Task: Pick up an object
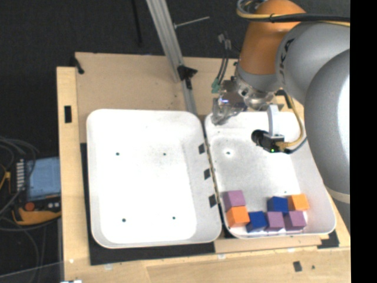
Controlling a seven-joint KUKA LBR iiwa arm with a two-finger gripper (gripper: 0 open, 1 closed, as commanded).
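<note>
my gripper (222, 112): at the far left corner of the right bin (306, 175), close over its floor beside the divide between the two bins.
fingers: i cannot tell how far apart they are, and nothing shows between them.
blocks: seven small cubes bunched along the near edge of the right bin, well apart from me; a purple block (235, 198) sits on an orange block (238, 216) at the left end, then blue, purple, purple, with a blue block (277, 204) and another orange behind.
left bin (100, 158): bare white floor.
step in hand: i judge this the approach; no grasp is made yet.
next move: travel toward the near edge, pick one outer cube, settle my fingers either side of it.
</note>
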